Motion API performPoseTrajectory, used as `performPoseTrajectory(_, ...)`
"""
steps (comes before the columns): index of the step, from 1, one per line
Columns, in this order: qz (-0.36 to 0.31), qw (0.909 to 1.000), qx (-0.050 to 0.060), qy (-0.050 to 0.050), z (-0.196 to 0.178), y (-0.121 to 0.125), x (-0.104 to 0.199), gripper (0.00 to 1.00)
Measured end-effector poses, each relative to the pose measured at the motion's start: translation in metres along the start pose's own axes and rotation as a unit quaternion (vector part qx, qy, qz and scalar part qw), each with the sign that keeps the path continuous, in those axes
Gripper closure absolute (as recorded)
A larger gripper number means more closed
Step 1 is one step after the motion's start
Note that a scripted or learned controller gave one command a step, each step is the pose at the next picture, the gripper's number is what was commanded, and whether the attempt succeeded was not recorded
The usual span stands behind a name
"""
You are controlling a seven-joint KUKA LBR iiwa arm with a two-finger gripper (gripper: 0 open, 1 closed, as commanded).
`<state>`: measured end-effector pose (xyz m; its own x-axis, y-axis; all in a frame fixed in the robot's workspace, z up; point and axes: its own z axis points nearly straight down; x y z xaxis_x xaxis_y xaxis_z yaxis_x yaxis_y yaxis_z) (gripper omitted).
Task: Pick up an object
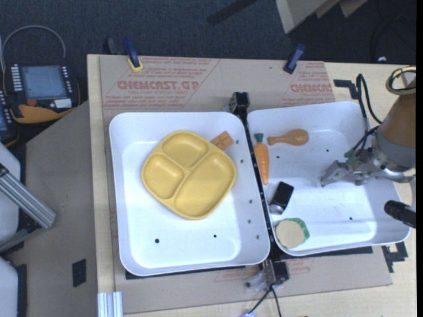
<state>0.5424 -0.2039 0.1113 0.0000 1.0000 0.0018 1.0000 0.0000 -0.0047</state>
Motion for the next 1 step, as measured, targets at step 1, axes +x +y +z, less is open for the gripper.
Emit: performPoseTrajectory(1,0.0,1.0,-0.003,-0.002,-0.0135,0.0016,-0.0009,1.0)
